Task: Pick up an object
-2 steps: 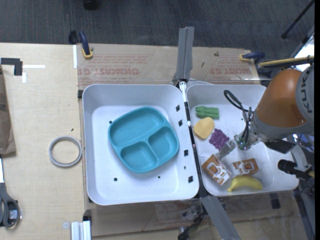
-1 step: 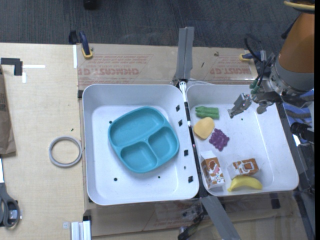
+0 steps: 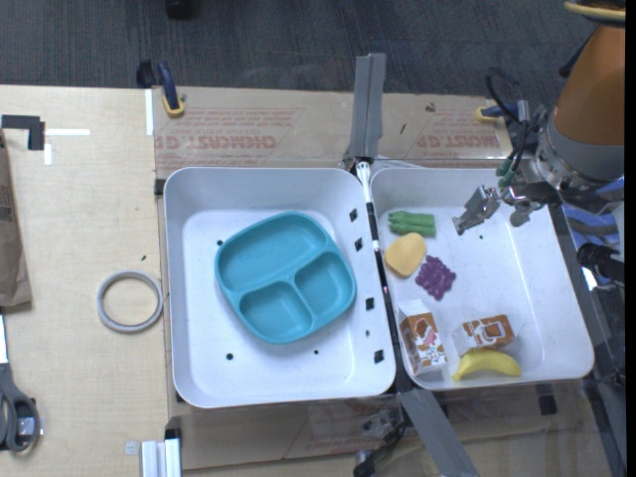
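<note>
The arm reaches in from the right, its gripper (image 3: 479, 210) hovering above the right bin (image 3: 556, 296), finger state indiscernible, its upper body cropped.

Bright, even overhead light, the two shallow white plastic bins (image 3: 199, 366) nearly washed out, soft short shadows under the teal divided plastic plate (image 3: 286, 276) (faint), dark grey floor (image 3: 298, 18) dim, slightly soft focus, mild grain throughout

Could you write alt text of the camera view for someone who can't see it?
A robot arm's pincer hovers over the right white bin holding toy food: banana, grapes, two cartons. The left bin holds a blue divided plate.
</note>
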Robot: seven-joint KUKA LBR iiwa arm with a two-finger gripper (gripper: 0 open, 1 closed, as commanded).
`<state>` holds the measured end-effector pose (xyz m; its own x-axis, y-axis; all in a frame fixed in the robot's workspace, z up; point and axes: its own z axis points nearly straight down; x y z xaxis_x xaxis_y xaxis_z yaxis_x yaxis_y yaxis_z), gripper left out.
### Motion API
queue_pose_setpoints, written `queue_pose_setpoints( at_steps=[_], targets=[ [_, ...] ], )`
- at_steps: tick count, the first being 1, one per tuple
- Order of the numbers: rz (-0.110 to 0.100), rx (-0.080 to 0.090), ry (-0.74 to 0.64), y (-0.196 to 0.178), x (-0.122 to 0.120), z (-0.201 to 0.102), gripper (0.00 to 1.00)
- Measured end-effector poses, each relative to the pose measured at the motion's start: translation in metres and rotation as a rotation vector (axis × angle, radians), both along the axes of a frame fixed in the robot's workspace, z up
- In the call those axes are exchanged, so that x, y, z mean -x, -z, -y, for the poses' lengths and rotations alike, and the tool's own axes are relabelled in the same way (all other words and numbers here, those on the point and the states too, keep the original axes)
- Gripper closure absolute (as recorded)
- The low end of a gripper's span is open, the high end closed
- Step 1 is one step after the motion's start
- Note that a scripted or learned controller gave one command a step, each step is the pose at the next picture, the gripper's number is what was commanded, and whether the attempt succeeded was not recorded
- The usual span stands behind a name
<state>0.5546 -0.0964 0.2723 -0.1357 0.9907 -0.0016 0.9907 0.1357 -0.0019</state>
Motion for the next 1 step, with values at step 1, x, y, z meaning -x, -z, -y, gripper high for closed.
queue_pose_setpoints(
  at_steps=[1],
  targets=[
    [-0.001, 0.000, 0.009, 0.0146, -0.0094, 0.0214, 0.00]
  ],
)
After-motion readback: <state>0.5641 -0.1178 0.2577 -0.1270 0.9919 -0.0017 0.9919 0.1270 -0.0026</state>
